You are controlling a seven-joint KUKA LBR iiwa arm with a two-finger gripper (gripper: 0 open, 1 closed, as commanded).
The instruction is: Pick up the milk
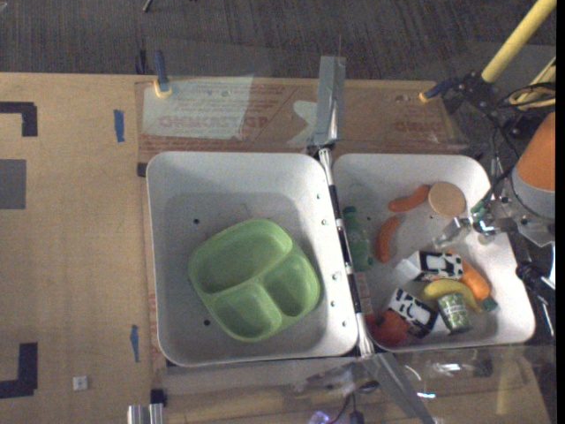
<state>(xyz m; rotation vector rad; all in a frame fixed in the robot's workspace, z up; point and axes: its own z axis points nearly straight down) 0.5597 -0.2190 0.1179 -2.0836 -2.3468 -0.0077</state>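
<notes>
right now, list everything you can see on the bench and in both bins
left bin: 1, white, left half of bench
divided plate: 1, green, middle of left bin
right bin: 1, white, beside left bin
milk cartons: 2, black-and-white cow print, one mid right bin, one near its front edge
orange sausage-shaped pieces: 2, orange, upper part of right bin, second nearer the back
cup: 1, tan, back of right bin
banana: 1, yellow, right bin front
small cup: 1, green, below the banana
red item: 1, front corner of right bin
blue tape strips: several, on the bench
end effector: 1, grey metal, above right bin's right side, beside the tan cup
arm: 1, grey with orange band, right edge
</notes>
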